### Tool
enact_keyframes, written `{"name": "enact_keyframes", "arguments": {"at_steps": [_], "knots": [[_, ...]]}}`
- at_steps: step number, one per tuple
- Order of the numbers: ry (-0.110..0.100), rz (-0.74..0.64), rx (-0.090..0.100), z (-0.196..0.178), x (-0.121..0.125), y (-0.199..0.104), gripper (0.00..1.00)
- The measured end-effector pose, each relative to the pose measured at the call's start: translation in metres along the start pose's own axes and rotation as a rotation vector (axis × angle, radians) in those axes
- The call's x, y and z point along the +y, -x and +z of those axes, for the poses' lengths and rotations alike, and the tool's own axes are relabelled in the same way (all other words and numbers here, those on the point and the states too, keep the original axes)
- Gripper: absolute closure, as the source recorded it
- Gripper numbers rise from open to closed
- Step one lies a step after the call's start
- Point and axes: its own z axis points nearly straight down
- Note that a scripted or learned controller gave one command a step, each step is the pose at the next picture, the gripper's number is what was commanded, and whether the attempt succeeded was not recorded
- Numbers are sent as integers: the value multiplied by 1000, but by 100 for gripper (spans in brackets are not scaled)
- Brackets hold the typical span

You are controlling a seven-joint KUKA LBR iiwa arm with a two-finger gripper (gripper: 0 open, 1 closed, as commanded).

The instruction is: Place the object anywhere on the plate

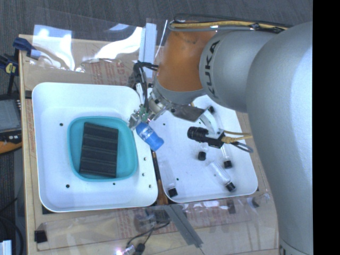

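Dark ribbed rectangular block (pixel 99 150) is sitting on the teal square plate (pixel 129 147); can't tell the gripper's (pixel 142 117) state.

A teal, rounded-square plate (pixel 127 158) is seen lying flat in the left bin. A dark, ribbed rectangular object (pixel 99 149) is laid flat upon its middle, slightly tilted.

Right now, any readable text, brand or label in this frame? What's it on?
"UKA": dark letters on the grey arm casing, just past the orange band; the start of the word is hidden.
Faint reddish print on the bench above the left bin: too blurred to read.
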Motion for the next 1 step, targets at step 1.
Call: {"name": "enact_keyframes", "arguments": {"at_steps": [1], "knots": [[0, 1, 0, 0, 0, 1, 0]]}}
